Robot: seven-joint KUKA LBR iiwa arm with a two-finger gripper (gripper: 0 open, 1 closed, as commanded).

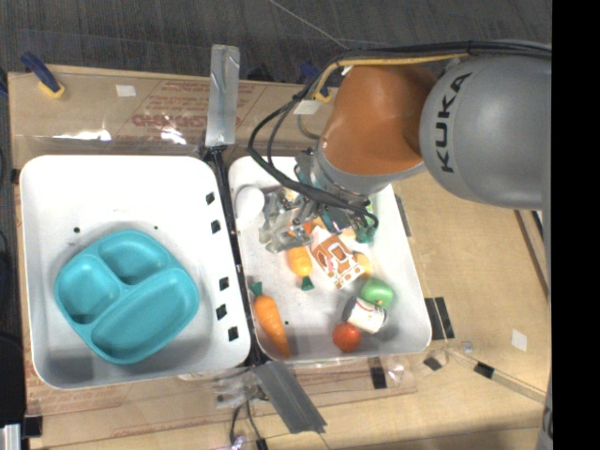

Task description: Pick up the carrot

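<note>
Carrot (pixel 270 323) lies in the right bin (pixel 412 279), front-left corner, close against the left wall. Green stub end points toward the bin's back, orange tip toward the front wall. Nothing rests on it; the nearest neighbours, a small orange-yellow piece (pixel 300 262) and a red tomato-like toy (pixel 347 337), sit apart from it.

Handling, my read: a toy vegetable, so light and stiff, probably smooth plastic and a bit slippery. Not fragile. It tapers, so a pinch near the tip would likely squeeze it out. Best grip is across the thick middle, fingers closing across the short axis. The left wall is tight beside it, so one finger has little room on that side; the approach may need to angle or nudge it off the wall first.

Gripper (pixel 281 221) is low over the back-left part of the right bin, among the clutter near a white round object (pixel 248 200) and an orange-and-white printed item (pixel 337 256). It sits well apart from the carrot. The view there is a tangle of metal and cables under the orange band (pixel 370 125), so I cannot tell how the gripper is set or whether it touches anything. No carrot in it, that much is plain.
</note>
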